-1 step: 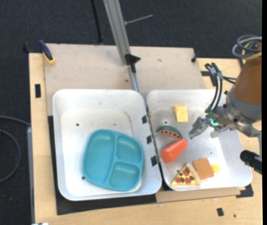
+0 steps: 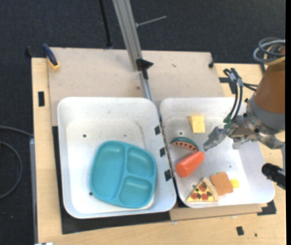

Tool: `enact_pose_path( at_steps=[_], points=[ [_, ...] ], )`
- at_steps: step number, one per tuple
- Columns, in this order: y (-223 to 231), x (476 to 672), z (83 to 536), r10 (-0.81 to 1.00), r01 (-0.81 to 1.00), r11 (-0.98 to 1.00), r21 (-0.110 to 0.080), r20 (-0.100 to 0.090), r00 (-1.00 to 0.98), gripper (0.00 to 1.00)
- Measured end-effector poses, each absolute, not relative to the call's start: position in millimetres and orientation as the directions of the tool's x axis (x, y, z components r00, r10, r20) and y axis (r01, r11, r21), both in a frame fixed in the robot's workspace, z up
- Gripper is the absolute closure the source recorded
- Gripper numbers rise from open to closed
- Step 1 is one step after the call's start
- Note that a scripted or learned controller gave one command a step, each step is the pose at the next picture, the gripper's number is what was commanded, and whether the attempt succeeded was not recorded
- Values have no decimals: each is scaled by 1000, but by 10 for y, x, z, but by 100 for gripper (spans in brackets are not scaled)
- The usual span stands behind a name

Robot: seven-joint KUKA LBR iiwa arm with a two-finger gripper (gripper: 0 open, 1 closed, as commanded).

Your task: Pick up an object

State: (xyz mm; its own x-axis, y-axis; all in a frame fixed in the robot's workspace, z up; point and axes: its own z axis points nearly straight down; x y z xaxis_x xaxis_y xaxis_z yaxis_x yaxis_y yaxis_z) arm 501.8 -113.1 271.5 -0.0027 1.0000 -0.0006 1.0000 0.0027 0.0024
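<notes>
Your gripper hangs over the right bin with its fingers apart and nothing between them, just right of the watermelon slice. The orange carrot toy lies touching that slice, so you may bump both and grab neither. The cheese block sits alone and looks easier.

Robotics lab, my test bench. I work at a plywood bench on dark carpet floor, with two white bins side by side and an aluminium extrusion post bolted at the back. My arm is grey with an orange band, cables looped near it. Contents are props, not real goods: toy pizza slice, toy watermelon slice, teal divided plate. Blue-yellow clamp on the bench corner.
</notes>
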Motion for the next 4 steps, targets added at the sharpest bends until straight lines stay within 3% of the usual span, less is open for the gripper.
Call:
enact_pose_path(
  at_steps=[1,3,4],
  points=[
    [-1081,4954,2237,1000,1000,1,-1,-1,-1,0],
    [-1021,5097,1381,1000,1000,1,6,6,-1,0],
    [-1043,5121,1522,1000,1000,-3,16,2,3,100]
  ],
)
